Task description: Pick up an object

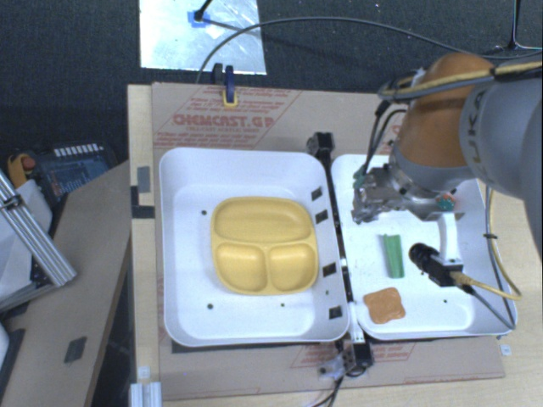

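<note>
As the task named no particular object, the choice lay among what the two bins held. The jaws sat low over the far left part of the shallow white right-hand bin (479,316), at the end of the grey arm with the orange band (501,134). Whether the jaws were wide or narrow could not be told from this slant, and nothing was seen between them.

The small green rectangular block (392,255) lay near them, toward the camera, its long side roughly parallel with the divide between the bins; it looked the likeliest target. A flat orange-brown piece with rounded corners (384,304) lay closer to the near rim, apart from the block. The yellow plastic plate with three compartments (261,244) rested in the shallow white left-hand bin (182,219), well apart from the arm.

To do the step well, the jaws would probably need to come over the block's middle, span its narrow width and descend squarely, since a low block could slip out. The orange-brown piece seemed too thin to grip easily.
</note>
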`<control>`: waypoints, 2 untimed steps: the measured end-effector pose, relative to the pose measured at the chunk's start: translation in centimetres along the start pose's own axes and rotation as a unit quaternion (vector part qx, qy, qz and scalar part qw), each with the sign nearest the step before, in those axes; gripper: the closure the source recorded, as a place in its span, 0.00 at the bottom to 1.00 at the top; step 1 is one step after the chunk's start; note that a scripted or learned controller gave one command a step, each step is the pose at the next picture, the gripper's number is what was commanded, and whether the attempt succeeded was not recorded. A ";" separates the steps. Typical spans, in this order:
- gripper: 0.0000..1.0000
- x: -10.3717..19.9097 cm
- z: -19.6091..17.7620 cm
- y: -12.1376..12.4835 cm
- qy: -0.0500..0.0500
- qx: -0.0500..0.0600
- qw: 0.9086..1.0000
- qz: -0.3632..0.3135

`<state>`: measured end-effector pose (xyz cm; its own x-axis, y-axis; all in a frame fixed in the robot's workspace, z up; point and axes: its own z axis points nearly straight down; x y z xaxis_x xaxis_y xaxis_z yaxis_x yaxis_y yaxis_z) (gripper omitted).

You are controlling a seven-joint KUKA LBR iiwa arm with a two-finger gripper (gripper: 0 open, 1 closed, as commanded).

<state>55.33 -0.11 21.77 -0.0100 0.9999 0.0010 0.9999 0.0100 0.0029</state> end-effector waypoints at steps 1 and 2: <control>1.00 5.5 -1.3 1.2 0.000 0.000 1.000 0.000; 1.00 9.7 -0.7 2.2 0.000 0.000 1.000 0.001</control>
